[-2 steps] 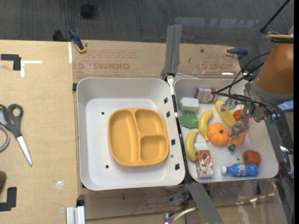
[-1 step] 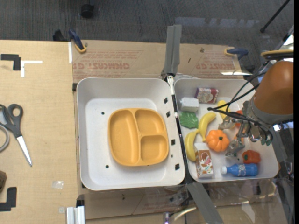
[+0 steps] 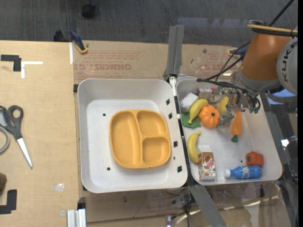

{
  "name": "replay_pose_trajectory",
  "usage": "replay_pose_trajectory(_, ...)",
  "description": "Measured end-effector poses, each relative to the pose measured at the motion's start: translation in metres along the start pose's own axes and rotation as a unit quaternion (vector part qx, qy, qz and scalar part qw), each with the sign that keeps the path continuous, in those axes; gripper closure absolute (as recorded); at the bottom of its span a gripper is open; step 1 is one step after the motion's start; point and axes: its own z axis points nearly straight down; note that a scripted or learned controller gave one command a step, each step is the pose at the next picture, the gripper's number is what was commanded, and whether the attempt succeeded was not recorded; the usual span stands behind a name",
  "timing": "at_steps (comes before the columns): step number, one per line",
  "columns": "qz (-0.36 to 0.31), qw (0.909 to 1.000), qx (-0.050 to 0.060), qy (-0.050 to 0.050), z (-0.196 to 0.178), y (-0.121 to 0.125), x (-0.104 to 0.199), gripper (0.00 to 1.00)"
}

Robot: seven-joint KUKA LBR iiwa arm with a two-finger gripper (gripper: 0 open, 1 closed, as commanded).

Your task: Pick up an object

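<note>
over right bin (image 3: 272, 126) fingers (image 3: 230, 109) hover, grip unclear, beside small orange pumpkin (image 3: 209, 116)

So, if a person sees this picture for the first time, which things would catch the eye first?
Probably the yellow-orange plastic divided plate, lying alone in the middle of the left white bin. Next comes the crowd of bright toy food in the right white bin, notably the small orange pumpkin between two yellow bananas. Above it, the grey arm's gripper reaches in beside an orange carrot.
</note>
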Motion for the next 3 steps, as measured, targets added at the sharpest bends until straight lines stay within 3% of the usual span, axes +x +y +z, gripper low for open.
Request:
replay_pose_trajectory(1,-0.001,1.0,0.001,-0.003,-0.011,0.0,-0.002,1.0)
replay_pose_trajectory(2,0.017,0.9999,0.0,-0.001,-0.1,0.079,-0.007,1.0)
replay_pose_trajectory(3,-0.092,0.9958,0.0,0.001,-0.073,-0.019,0.031,1.0)
